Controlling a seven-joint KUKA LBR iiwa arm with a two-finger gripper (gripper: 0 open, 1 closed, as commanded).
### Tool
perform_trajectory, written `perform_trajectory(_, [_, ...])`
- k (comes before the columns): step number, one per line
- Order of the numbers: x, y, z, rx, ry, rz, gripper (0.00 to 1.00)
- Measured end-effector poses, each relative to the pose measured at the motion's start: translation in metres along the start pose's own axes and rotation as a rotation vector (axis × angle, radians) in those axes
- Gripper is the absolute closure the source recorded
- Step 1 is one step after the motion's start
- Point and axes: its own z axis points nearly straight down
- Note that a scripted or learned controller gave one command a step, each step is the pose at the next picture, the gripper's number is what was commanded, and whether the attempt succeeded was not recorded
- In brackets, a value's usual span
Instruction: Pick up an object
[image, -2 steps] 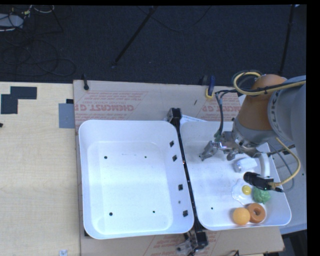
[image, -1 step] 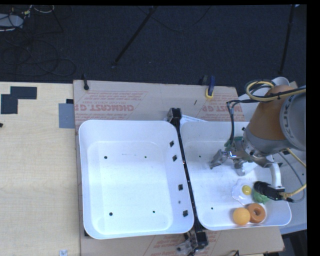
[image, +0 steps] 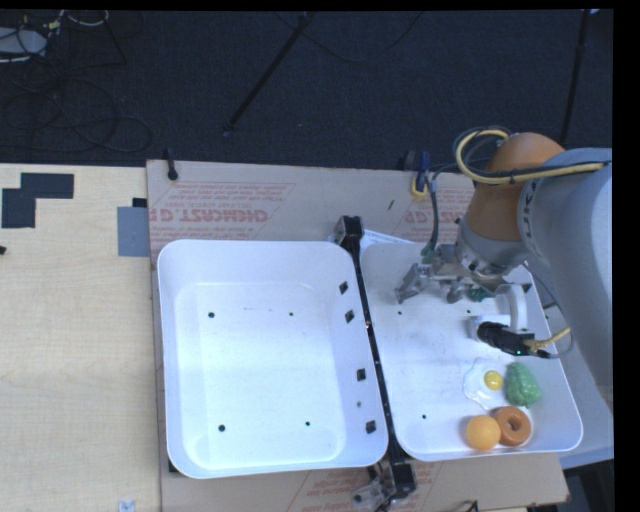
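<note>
Plainly, the jaws (image: 415, 283) hung parted and held nothing over the right bin (image: 440, 400); they needed to travel toward the orange ball (image: 482, 432), then descend squarely.

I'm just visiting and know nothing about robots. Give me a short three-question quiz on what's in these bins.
1. True or false: the toy fried egg lies in the left bin.
2. Which sits nearest the right bin's front corner? A) green toy B) orange ball and doughnut C) gripper
3. Fill in: the gripper hovers over the ____ bin.

Key: 1 false; 2 B; 3 right.
</note>
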Motion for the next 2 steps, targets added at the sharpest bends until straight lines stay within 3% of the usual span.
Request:
perform_trajectory(1, [-0.0668,-0.0029,-0.043,0.002,-0.002,0.006,0.0])
perform_trajectory(2, [-0.0655,-0.0031,-0.0515,0.004,-0.001,0.003,1.0])
